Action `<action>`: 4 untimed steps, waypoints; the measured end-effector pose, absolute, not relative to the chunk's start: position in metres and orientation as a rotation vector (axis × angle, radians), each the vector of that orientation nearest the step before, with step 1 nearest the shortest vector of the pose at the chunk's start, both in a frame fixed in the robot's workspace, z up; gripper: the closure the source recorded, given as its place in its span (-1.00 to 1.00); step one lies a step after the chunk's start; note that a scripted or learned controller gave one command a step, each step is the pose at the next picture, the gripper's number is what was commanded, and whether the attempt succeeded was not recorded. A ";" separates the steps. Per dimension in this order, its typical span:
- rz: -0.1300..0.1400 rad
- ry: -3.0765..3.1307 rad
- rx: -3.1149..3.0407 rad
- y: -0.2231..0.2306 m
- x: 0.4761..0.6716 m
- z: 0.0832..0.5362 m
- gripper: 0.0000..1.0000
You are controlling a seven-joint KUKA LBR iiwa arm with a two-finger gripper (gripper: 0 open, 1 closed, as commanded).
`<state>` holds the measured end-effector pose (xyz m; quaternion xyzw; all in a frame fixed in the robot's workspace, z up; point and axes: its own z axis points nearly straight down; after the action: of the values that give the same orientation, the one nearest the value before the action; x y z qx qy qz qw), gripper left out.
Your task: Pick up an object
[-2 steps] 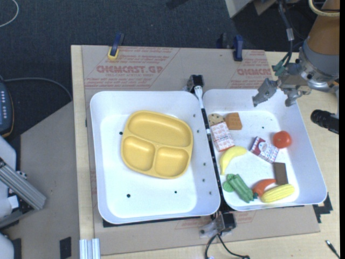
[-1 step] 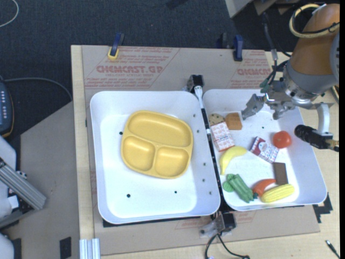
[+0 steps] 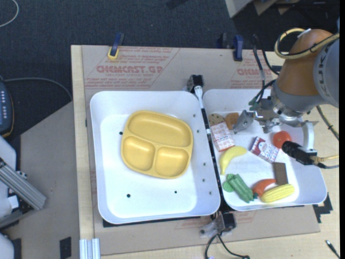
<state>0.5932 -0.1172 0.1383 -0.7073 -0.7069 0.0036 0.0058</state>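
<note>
My gripper hangs over the back of the right bin, with its fingers apart and nothing between them. One grey finger points toward an orange piece and a brown cookie. A red-and-white carton lies just in front of the gripper, and a red tomato sits to its right. Further forward lie a yellow banana, a red-and-white packet, a brown bar, a green vegetable, a red-orange piece and a corn cob.
The left bin holds a yellow divided plate. A black divider runs between the two bins. The arm's orange band and its cables hang over the right bin's far right side. Clamps stand at the bench's back edge.
</note>
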 end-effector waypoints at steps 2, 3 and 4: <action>0.007 -2.216 -2.221 -0.118 0.593 0.093 1.00; 0.000 -2.224 -2.221 -0.114 0.601 0.150 1.00; -0.001 -2.225 -2.222 -0.112 0.605 0.190 1.00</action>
<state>0.6051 -0.1120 0.1903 -0.7065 -0.7077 -0.0004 -0.0015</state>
